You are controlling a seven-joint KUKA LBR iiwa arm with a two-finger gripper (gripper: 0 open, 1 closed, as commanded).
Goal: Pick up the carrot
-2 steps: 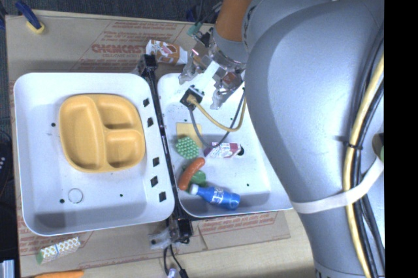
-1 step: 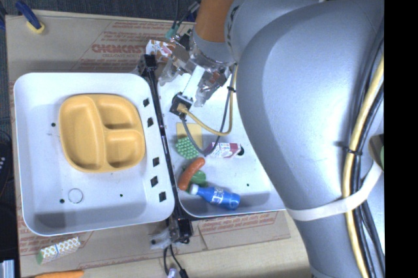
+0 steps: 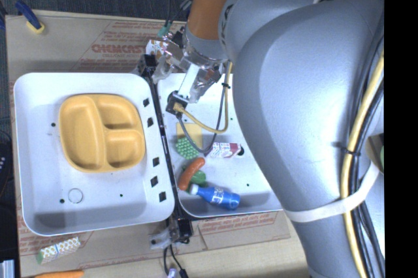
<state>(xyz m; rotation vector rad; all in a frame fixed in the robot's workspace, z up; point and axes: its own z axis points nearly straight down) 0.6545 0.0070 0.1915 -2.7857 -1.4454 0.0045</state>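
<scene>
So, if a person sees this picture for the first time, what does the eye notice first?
Most likely the big grey arm, covering much of the right bin. Next, the yellow divided tray in the left bin. Then the small heap at the right bin's near left corner: the orange carrot beside a blue bottle.

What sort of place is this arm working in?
Most likely a robot test bench for pick trials, not a kitchen: two shallow white bins sit side by side on cardboard sheeting, one with a yellow divided plate, the other with a toy-like carrot and a blue bottle.
</scene>
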